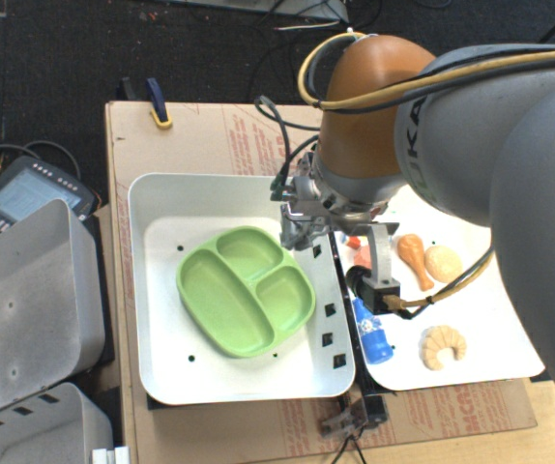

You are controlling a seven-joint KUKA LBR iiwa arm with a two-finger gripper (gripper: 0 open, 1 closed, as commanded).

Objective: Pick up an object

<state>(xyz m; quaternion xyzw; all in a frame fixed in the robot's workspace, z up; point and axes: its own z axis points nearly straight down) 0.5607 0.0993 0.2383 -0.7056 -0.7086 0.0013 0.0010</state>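
Observation:
My gripper (299,228) hangs under the orange wrist band, over the right side of the left bin (152,259), just above the far right rim of a green three-part plate (246,290). The plate lies flat in that bin. In the right bin (510,336) lie a blue bottle (371,332) along the left wall, a tan drumstick (412,255), a pale round bun (443,262) and a croissant-like pastry (444,344). A small red piece (356,250) shows partly behind the gripper's body. Nothing is visibly held.
The divider between the two bins runs right below the gripper. The arm's bulk covers the far part of the right bin. A grey device (26,196) and grey boxes (26,298) stand left of the bench. A blue and yellow clamp (159,104) sits at the bench's far edge.

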